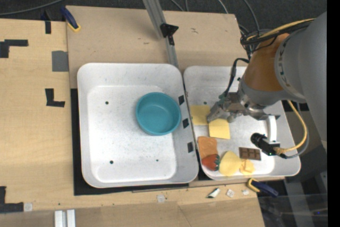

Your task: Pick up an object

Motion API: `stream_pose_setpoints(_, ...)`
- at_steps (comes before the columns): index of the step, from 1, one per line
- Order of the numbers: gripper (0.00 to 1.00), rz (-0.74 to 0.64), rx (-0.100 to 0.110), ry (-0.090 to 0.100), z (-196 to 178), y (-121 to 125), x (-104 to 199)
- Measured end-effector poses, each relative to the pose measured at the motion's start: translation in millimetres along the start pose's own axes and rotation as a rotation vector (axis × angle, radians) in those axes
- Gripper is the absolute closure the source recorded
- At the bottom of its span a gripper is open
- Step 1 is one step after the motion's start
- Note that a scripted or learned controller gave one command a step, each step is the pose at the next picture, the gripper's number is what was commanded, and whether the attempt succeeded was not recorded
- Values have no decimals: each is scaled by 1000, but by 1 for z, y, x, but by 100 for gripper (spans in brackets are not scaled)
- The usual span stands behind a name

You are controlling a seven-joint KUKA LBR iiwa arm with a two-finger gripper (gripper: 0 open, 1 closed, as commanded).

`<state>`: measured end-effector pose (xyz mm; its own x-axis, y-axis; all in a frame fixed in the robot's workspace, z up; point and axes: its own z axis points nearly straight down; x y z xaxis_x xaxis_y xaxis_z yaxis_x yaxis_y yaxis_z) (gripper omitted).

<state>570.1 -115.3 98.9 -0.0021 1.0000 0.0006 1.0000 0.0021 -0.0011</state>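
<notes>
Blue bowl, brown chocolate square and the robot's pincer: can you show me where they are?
blue bowl [158,113]: camera view, on the bowl's inside bottom.
brown chocolate square [249,153]: camera view, on the middle of its top face.
pincer [219,112]: camera view, between its fingertips, above the yellow slices.

Two shallow white bins sat side by side: the left bin [95,130] and the right bin [204,78]. The left one held one round teal plastic bowl [157,113]. The right one held two flat pale-yellow squares [200,114] [219,128], one orange-brown slab [207,144], one small red piece [210,161], one rounded yellow lump [230,163], one small yellow chunk [247,167] and one dark brown block [249,153].
</notes>
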Motion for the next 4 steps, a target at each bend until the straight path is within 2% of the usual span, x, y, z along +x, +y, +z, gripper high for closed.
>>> stream_pose_setpoints(3,100,0,-7,-2,-185,7,-5)
stream_pose_setpoints(4,100,-4,0,0,-179,15,50)
